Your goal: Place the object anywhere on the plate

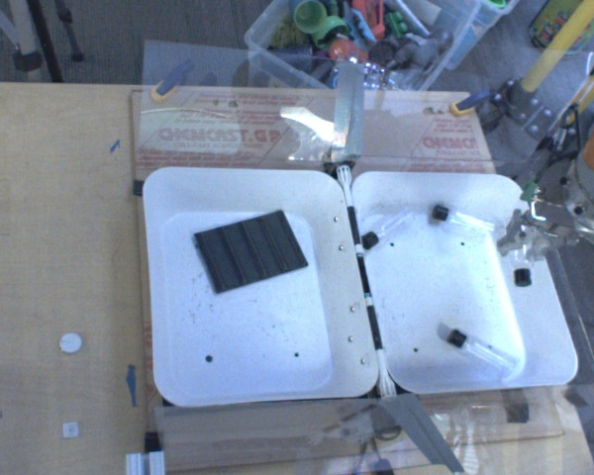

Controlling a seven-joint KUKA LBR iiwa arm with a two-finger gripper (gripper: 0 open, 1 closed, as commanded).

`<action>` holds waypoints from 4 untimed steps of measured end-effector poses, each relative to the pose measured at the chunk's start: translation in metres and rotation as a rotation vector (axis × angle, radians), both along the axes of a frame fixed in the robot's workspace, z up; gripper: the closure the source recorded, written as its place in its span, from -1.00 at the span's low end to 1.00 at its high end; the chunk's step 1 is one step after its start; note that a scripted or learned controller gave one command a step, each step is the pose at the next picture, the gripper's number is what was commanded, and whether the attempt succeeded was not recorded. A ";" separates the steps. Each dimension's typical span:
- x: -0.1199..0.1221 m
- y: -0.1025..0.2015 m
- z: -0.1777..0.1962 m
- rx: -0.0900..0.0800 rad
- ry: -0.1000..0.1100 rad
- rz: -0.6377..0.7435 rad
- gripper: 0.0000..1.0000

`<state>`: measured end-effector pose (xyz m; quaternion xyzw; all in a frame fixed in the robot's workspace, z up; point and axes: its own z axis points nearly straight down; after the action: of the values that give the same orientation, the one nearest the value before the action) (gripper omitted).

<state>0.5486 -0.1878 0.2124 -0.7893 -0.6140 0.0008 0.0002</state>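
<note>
End effector (531, 228) is over the right rim of the right bin (564, 359). Released or clenched: can't tell from this angle.

Candidate objects are three clear, black-capped tubes lying flat in that bin: far tube (463, 220), divider-side tube (386, 231) and near tube (480, 349). They look like light, stiff, slick plastic that will likely roll. Best hold is probably mid-barrel, across the axis. The far tube is closest to the end effector, with open floor around it.

The dark ribbed plate (250, 250) lies in the left bin (168, 364), well apart from the tubes, with bare floor on all sides. The carry must clear the raised inner rims (361, 285) between the bins. The ribs should stop a tube rolling.
</note>
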 end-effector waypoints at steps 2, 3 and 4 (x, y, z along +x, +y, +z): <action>-0.059 0.151 0.017 -0.001 0.000 -1.067 1.00; -0.070 0.245 -0.029 -0.001 0.004 -0.995 1.00; -0.069 0.365 -0.028 0.000 -0.002 -1.123 1.00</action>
<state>0.4796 0.1769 0.1849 -0.9950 -0.0994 -0.0004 -0.0001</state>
